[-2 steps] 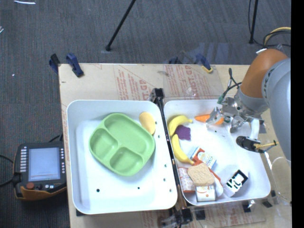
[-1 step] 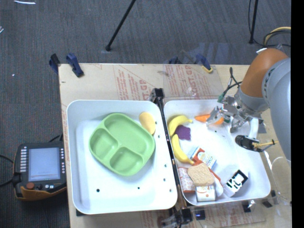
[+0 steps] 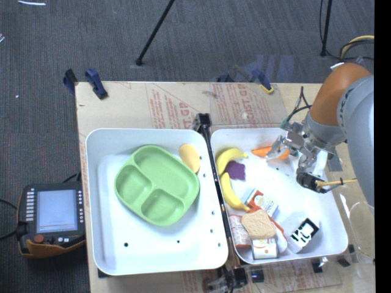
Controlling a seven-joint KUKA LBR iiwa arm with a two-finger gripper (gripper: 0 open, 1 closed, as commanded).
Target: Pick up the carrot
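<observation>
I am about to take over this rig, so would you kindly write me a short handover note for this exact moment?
Gripper: low in the right bin, at the carrot; grasp unconfirmed.
Carrot: near that bin's far wall, right of the banana, apparently not lifted.
Left bin: green divided plate.
Done: approach.
Left: secure the carrot and lift.

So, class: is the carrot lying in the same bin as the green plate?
No. The carrot lies in the right bin; the green plate sits in the left bin.

Single fixed camera, above the bench (image 3: 153,99), slanting down, both bins in frame
</observation>
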